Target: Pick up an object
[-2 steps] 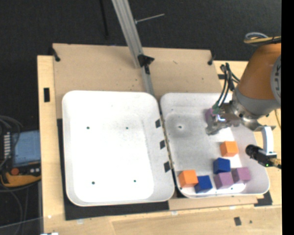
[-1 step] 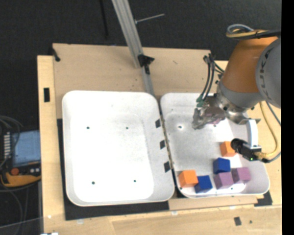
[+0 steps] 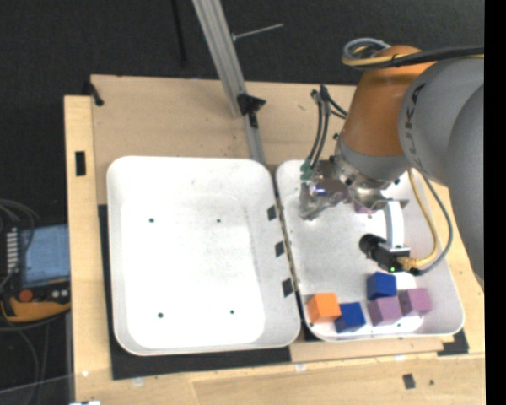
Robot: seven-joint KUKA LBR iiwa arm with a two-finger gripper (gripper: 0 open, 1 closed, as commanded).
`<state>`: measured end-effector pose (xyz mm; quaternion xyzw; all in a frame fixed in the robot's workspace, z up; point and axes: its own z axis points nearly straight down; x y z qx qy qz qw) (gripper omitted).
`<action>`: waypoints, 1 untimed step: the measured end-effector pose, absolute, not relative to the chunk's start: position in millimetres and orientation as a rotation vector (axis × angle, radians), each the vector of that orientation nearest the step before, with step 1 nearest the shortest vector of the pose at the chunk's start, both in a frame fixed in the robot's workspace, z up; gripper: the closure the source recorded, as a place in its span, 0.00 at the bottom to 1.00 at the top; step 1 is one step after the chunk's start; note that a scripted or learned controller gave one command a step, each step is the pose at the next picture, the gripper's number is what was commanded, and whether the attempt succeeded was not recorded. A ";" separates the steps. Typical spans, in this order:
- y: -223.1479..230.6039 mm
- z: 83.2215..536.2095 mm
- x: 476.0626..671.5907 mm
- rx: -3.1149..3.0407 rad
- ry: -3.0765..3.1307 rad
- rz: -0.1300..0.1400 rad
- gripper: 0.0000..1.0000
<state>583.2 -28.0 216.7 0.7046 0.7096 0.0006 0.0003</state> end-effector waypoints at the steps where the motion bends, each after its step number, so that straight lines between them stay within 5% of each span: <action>1: 21.3 233.8 595.5 2.212 2.230 0.005 1.00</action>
